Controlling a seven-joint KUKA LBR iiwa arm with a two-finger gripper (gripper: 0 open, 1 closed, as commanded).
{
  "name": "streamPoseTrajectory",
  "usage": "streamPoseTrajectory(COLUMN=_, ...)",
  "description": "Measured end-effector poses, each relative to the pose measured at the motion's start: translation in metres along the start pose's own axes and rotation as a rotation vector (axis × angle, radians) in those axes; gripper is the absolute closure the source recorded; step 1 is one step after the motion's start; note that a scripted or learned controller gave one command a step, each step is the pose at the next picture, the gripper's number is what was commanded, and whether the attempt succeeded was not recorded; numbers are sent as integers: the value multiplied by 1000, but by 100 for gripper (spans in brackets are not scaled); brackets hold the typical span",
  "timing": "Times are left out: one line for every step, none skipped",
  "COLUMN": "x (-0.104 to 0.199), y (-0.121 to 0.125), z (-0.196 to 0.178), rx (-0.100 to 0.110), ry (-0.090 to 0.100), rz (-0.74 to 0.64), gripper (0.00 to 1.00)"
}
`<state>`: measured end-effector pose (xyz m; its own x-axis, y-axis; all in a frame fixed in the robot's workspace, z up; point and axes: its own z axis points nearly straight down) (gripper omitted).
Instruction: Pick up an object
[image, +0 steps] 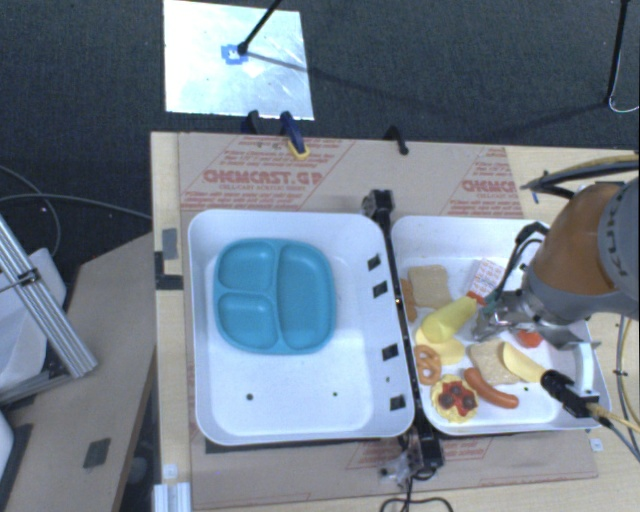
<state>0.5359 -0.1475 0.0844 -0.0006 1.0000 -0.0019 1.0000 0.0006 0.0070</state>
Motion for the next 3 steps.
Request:
streamPoseTrajectory(x=68, y=4, z=-17, rx=5, ry=3, rz=-8, gripper=100)
streamPoseTrajectory(x=64, y=4, z=-27, rx=3, ry=2, rz=-3, gripper=100)
streamPoseTrajectory(x=41, y=-7, z=-23, rx=7, ry=1, rz=1, gripper=100)
